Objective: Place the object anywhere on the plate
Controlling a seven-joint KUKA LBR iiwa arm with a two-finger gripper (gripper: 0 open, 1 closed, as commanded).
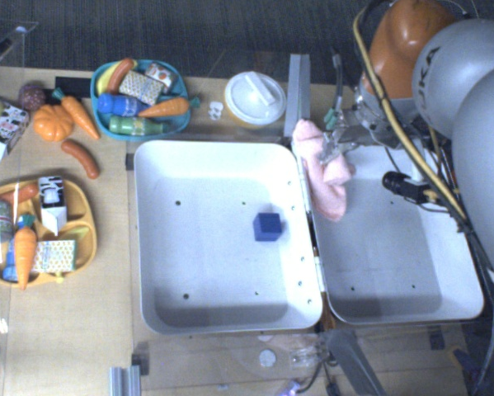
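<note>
- At the far left, a yellow tray (pixel 82 213) with toy food is seen on the bench (pixel 115 304), with a toy carrot (pixel 24 250) lying in it.
- Above it, a small orange pumpkin (pixel 52 122) and a toy sausage (pixel 81 157) are laid on the bench, beside a blue bowl (pixel 139 128) that is filled with more toy food.
- The left bin (pixel 222 304) is placed in the middle; a small blue cube (pixel 268 226) is resting on its floor, a little right of the centre and apart from all walls.
- Behind this bin, a white round lid or dish (pixel 256 99) is seen; which of the two cannot be told.
- A pink cloth (pixel 327 180) is draped at the wall between the two bins, hanging into the right bin (pixel 411 291).
- The gripper (pixel 336 143) is positioned at the upper part of the pink cloth and appears to be clamped on it, though the fingers are partly hidden by cables.
- The grey arm (pixel 469 81) is entering from the right.
</note>
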